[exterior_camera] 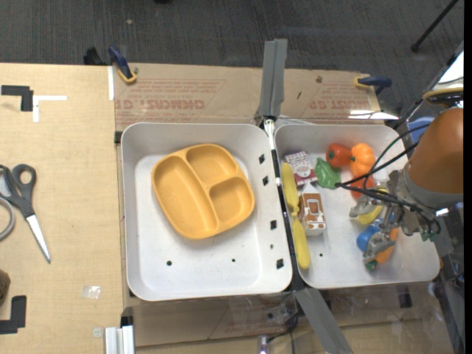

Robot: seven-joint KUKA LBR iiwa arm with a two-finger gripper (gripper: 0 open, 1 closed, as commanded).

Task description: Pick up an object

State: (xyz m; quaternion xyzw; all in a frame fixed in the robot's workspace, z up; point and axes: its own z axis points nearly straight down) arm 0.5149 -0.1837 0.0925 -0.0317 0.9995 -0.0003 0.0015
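Two bins sit side by side. In the left bin (133,220) we see a yellow plate (203,190), lying flat and apart from the clutter. The right bin (332,268) holds the candidates: two bananas (289,186) along its left wall, a small carton (312,214) beside them, a tomato (338,154) and an orange (362,155) near the back. The gripper (380,231) hangs low over a blue-and-orange toy (374,245); we cannot tell whether it grips anything.
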